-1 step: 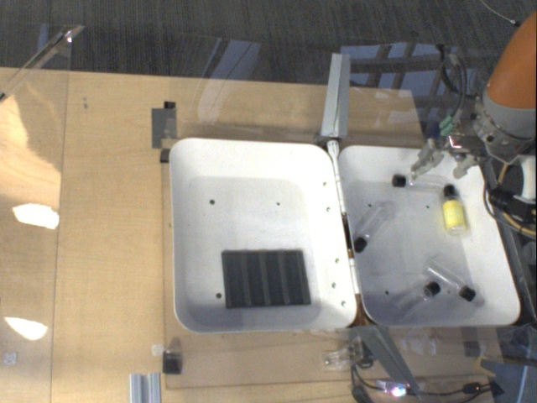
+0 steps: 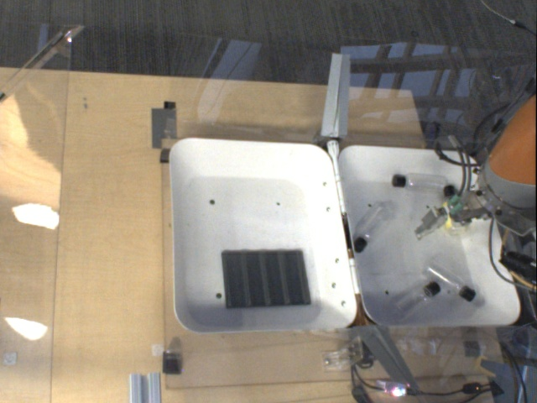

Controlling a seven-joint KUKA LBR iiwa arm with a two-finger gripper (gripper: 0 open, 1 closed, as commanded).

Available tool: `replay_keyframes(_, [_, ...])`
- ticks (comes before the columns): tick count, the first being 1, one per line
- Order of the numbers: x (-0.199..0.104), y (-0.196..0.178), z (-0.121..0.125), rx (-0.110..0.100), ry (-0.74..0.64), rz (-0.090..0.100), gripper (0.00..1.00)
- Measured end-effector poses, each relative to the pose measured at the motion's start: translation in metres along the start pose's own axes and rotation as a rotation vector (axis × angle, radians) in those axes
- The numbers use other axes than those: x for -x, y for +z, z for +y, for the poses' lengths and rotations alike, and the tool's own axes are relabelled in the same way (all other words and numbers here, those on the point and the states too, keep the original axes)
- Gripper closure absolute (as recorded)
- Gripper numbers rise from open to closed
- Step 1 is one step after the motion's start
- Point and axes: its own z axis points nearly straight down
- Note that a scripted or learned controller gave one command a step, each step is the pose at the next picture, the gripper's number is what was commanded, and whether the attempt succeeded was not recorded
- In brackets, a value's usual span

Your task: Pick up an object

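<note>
Capped clear tubes at the near edge of the right bin, arm low over that bin, pick not yet made.

Target options all in right bin: clear vials with black caps, two near the front edge, one at mid-left, one toward the back. End effector sits low at mid-bin, right of the mid-left vial; cannot tell how far it is open, nothing visibly held. Judgement: approach step. Best bet is to pick one isolated vial, align across its narrow body, descend straight, avoid the bin wall; transparent round tubes likely roll or slip. Left bin holds a black ribbed tray. Both bins rest on the wood surface.
</note>
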Motion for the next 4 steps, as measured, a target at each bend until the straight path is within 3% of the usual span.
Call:
replay_keyframes(1, [-0.088,0.034,0.019,0.008,0.048,-0.004,0.00])
replay_keyframes(2, [-0.026,0.002,0.044,0.003,-0.020,-0.002,0.00])
replay_keyframes(3, [0.016,0.024,0.081,-0.028,-0.041,0.017,0.00])
replay_keyframes(4, [0.027,0.040,0.103,-0.004,-0.023,0.000,0.00])
